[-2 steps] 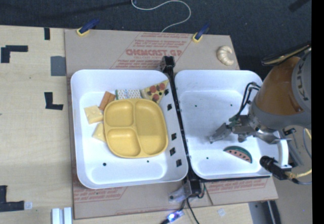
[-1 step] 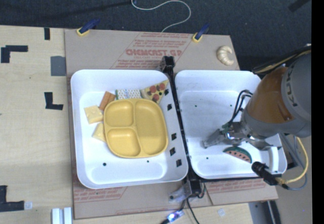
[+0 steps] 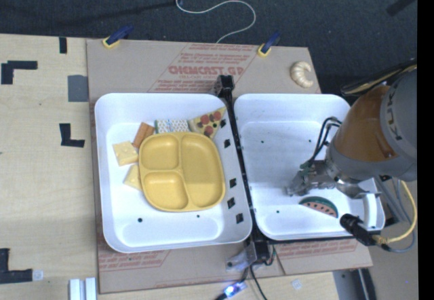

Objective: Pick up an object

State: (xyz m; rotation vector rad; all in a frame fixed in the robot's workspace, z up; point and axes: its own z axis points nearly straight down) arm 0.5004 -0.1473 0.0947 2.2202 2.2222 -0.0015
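step: my gripper point(image 3: 298, 185) low in right bin point(image 3: 271, 115), abt to grab | can't tell its state tbh | next: shift to watermelon slice point(image 3: 319, 206), just beside

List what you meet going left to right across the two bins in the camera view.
Pale cracker square → yellow divided plate → black divider between the bins → gripper → watermelon slice.
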